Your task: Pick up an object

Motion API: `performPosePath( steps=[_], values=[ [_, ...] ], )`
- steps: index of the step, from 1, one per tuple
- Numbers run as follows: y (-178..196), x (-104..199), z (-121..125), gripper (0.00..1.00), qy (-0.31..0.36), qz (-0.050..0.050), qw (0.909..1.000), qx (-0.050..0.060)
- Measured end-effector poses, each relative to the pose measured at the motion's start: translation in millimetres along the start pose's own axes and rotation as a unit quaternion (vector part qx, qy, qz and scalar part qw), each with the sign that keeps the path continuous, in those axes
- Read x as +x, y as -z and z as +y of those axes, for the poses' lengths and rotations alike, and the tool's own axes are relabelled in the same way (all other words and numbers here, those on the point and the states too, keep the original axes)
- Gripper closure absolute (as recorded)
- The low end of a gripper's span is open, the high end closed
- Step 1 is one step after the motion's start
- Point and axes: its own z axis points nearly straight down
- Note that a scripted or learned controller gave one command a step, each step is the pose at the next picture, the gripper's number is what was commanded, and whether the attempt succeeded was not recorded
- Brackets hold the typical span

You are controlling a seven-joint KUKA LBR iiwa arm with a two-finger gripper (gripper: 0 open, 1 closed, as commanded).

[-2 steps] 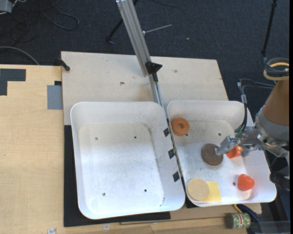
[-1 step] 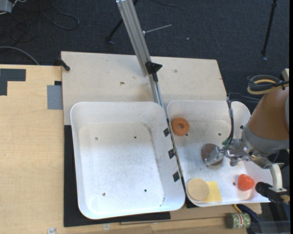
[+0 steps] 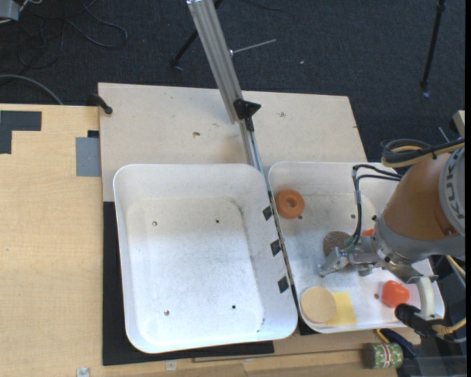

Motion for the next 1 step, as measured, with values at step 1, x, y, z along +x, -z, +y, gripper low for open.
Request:
performPosePath(
  steps=[1],
  values=[
    [11.4, -1.0, -0.4, 1.00, -0.003, 0.001, 1.0000, 0.000]
  ],
)
